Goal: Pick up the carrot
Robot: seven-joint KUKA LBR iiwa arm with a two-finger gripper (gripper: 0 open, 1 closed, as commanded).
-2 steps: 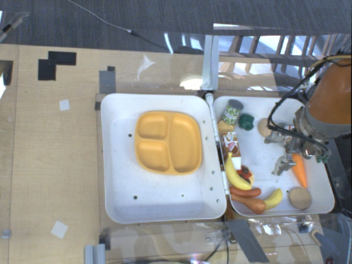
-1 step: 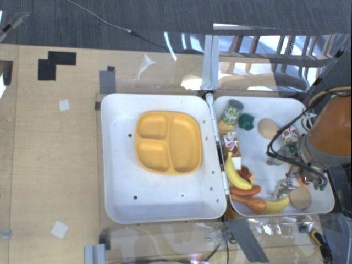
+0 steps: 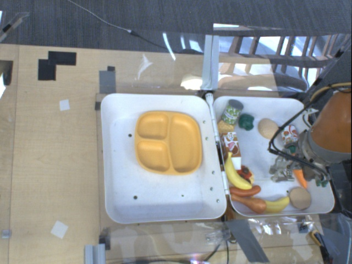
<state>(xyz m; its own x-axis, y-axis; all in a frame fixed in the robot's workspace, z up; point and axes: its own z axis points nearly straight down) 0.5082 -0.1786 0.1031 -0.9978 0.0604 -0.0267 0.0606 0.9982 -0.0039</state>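
- Carrot (image 3: 300, 177) lies in the right bin (image 3: 258, 147), near its right wall, just up from the tan potato-like lump (image 3: 300, 198); only a small orange sliver is exposed.
- Gripper (image 3: 286, 171) sits low, just left of the carrot, possibly touching it. Whether the claw is apart or together: cannot tell, since metal and cable clutter blur that spot.
- Risk: the closing point looks offset left of the carrot, so the claw may shut on nothing.
- Risk: the tan lump just beside the carrot could get nudged or caught instead.
- Risk: the bin wall right of the carrot leaves little room, so it may skid against the wall.
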